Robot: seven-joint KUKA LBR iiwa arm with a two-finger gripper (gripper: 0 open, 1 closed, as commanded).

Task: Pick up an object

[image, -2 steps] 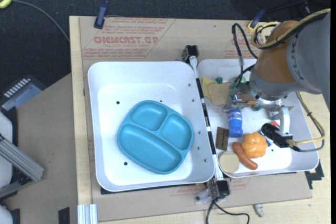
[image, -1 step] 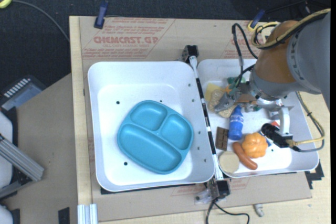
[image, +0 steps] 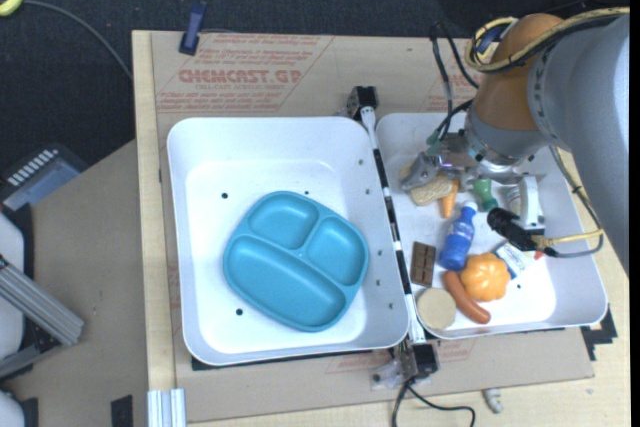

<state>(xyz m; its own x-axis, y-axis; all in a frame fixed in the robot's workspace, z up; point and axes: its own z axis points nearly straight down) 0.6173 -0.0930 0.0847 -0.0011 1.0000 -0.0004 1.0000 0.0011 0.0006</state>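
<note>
The arm hangs low over the right bin [image: 585, 300], its pincer [image: 470, 173] down among the clutter at the bin's upper end, beside a tan, lumpy piece [image: 430, 188] and a small orange carrot-like piece [image: 447, 206]. The wrist covers the tips, so how wide it stands, or whether it has hold of anything, cannot be told.

The candidates all lie in this bin: a blue bottle [image: 458, 242] near the middle, an orange fruit-like toy [image: 487, 277] touching a sausage-shaped piece [image: 466, 299] below it, a brown block [image: 423, 264] by the left wall, and a pale round disc [image: 436, 308] at the lower corner. They look like hollow plastic play food — light, stiff, smooth, probably slippery. The bottle seems the surest take: across its straight body, where flat sides give purchase. The round fruit would likely squirt out unless gripped across its widest part.

The left bin [image: 190, 155] holds a blue divided plate [image: 294, 260] — broad, shallow, only graspable at its rim
</note>
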